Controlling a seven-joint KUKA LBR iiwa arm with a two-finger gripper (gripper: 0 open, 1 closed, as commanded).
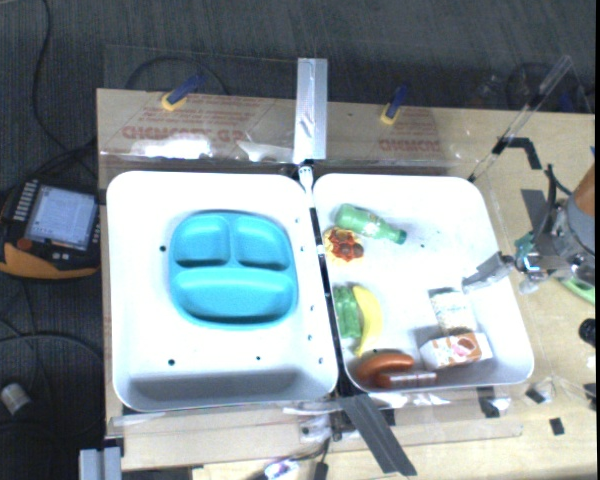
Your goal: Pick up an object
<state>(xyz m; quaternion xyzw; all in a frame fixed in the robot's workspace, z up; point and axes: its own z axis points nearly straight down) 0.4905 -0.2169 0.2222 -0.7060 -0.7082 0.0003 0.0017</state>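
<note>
Bench (570, 148) carries the two bins, and everything here is placed by the right bin (430, 218). The left bin (130, 268) sits against its left wall and holds only a blue tray (235, 268), so I judge the pick belongs in the right bin.

The arm (585, 208) stands outside the right bin's right wall. The gripper (525, 258) hangs over that wall about halfway down, with a grey part reaching just inside the rim. Whether it is released or clenched cannot be told from here, and nothing is seen held in it.

Inside the right bin, from larger to smaller:
- a green bottle (368, 224) near the upper left corner, its long axis running left to right with a slight downward tilt;
- a banana (369, 316) along the left wall, long axis running top to bottom, touching a green piece (348, 313) on its left;
- a sausage (380, 365) in the lower left corner, lying left to right;
- a carton (454, 349) near the lower right corner, tipped on its side;
- a small jar (450, 310) just above the carton;
- a red and yellow bit (343, 245) below the bottle.

The jar and carton lie nearest the gripper, down and to the left of it. They look like the shortest reach. The rest sit well apart, across the bin.
</note>
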